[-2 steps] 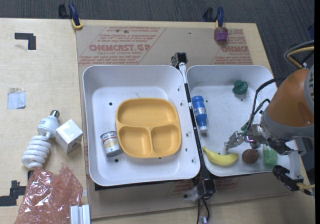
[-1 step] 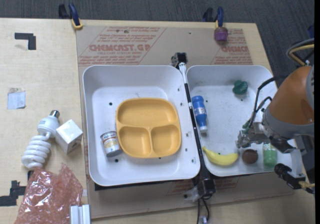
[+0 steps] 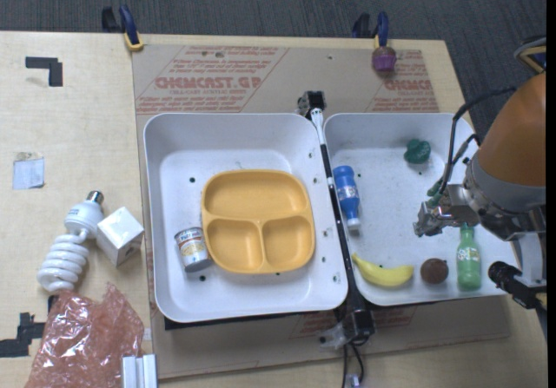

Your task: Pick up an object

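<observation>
The left bin [image 3: 165, 204] holds a yellow divided tray [image 3: 258, 221] and a small can [image 3: 191, 249]. The right bin [image 3: 382, 139] holds a blue bottle [image 3: 347, 195] (lengthwise, cap toward the near rim), a banana [image 3: 383, 272] and a green bottle [image 3: 468, 260]. The pincer [image 3: 432, 220] hovers; its grip state can't be told.

Left of the left white bin [image 3: 165, 204], a spiral light bulb [image 3: 69, 247] lies touching a small white box [image 3: 120, 234], with a crumpled pink wrapper [image 3: 82, 338] below them.

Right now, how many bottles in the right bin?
2. Blue bottle lies along the left wall of the right bin; green bottle near its bottom right corner. The arm may hide more.
</observation>
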### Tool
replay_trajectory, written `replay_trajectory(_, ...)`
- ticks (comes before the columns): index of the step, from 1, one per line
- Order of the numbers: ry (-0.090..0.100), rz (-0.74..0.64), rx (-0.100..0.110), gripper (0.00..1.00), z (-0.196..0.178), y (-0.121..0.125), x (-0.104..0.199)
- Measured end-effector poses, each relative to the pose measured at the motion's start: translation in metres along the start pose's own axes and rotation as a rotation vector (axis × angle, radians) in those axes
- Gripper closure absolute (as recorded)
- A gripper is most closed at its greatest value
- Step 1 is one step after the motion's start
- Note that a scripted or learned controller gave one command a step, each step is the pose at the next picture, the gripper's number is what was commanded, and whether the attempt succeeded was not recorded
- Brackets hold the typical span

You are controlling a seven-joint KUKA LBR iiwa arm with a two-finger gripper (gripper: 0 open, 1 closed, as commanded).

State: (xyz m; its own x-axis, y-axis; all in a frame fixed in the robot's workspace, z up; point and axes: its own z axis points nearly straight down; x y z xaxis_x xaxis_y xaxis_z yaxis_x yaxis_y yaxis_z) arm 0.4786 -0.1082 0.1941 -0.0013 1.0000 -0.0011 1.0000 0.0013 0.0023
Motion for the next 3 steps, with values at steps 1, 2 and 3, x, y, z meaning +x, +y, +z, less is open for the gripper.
replay_trajectory(1, 0.001, 0.002, 0.002, 1.00, 0.017, -0.001, -0.024)
replay_trajectory(2, -0.001, 0.001, 0.000, 1.00, 0.013, -0.001, -0.080)
replay_trajectory(3, 0.000, -0.001, 0.001, 1.00, -0.005, 0.050, -0.002)
